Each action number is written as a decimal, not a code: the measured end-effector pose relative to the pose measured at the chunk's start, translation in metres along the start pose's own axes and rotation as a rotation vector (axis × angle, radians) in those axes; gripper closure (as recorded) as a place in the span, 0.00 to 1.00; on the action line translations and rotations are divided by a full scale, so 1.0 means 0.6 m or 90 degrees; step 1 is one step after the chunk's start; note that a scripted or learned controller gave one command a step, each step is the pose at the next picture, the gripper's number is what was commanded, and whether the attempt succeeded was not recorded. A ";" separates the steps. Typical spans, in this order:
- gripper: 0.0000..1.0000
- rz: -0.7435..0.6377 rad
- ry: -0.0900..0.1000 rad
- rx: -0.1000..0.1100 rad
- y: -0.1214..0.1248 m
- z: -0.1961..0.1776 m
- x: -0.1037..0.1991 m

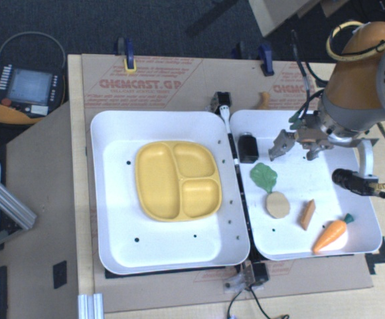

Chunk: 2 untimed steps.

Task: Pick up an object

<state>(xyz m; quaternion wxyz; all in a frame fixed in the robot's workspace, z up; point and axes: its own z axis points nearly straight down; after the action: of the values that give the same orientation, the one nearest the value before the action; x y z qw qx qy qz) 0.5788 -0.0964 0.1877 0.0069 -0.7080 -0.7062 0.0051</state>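
Orange carrot [330, 236] lies diagonally, leafy end seemingly upper right.

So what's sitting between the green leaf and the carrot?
In the camera view, the round beige piece and a small brown stick lie between the green leaf and the carrot.

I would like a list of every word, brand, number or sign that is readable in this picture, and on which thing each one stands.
"CHEMCAST GP": red print on the brown protective sheet of the bench, above the left bin; the last letters are faint.
The same red print begins again above the right bin, beside the arm, but is partly hidden.
Smaller red lines around both prints: too small to read.
Handheld screen at far left: blurred, unreadable.
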 end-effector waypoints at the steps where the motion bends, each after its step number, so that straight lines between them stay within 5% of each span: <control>1: 0.00 -0.002 -0.001 -0.010 0.005 -0.014 0.000; 2: 0.00 -0.002 -0.001 -0.007 0.018 0.064 0.008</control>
<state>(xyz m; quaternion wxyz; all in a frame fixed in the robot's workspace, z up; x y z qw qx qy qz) 0.5889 -0.0915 0.1489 0.0026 -0.7067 -0.7075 0.0016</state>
